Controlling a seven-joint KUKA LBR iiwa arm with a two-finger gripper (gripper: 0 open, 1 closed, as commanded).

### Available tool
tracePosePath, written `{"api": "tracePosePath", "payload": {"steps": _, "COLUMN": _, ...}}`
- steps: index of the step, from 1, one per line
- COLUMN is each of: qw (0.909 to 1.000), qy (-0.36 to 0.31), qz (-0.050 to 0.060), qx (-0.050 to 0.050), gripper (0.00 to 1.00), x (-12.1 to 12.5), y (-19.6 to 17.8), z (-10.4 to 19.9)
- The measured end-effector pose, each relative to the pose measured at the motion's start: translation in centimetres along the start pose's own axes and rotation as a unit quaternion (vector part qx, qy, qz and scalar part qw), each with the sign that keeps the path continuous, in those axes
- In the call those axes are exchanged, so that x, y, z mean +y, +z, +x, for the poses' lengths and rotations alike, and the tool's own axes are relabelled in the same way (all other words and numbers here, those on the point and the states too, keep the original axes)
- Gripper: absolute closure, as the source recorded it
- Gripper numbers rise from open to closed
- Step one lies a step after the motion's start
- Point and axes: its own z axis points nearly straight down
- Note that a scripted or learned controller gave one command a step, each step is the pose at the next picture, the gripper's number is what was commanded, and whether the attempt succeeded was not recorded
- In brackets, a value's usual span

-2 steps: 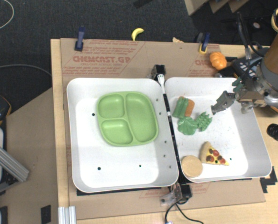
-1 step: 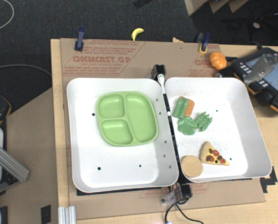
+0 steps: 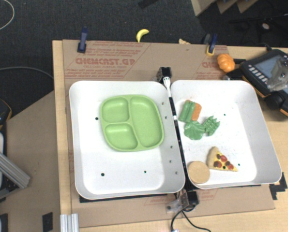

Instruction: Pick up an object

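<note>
Hand state I cannot tell from here. Right bin [image 3: 248,124] holds a pizza slice [image 3: 221,160], a tan disc [image 3: 199,172], perhaps a cookie, green leaves [image 3: 202,128] and a carrot [image 3: 190,111]; left bin [image 3: 85,144] holds a green plate [image 3: 132,123].

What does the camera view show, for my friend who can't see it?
Two white bins sit side by side: the left bin holds a green divided plate, the right bin a toy pizza slice, a tan round disc and green toy vegetables.
</note>
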Motion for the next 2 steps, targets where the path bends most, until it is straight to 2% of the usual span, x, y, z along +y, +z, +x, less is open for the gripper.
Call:
{"api": "tracePosePath", "payload": {"steps": 1, "qw": 1.0000, "qy": 0.004, "qz": 0.006, "qx": 0.001, "gripper": 1.00, "x": -0.2, "y": 6.8, "z": -5.8}}
{"api": "tracePosePath", "payload": {"steps": 2, "qw": 1.0000, "qy": -0.002, "qz": -0.005, "qx": 0.000, "gripper": 1.00, "x": 0.8, "y": -4.8, "z": -1.3}}
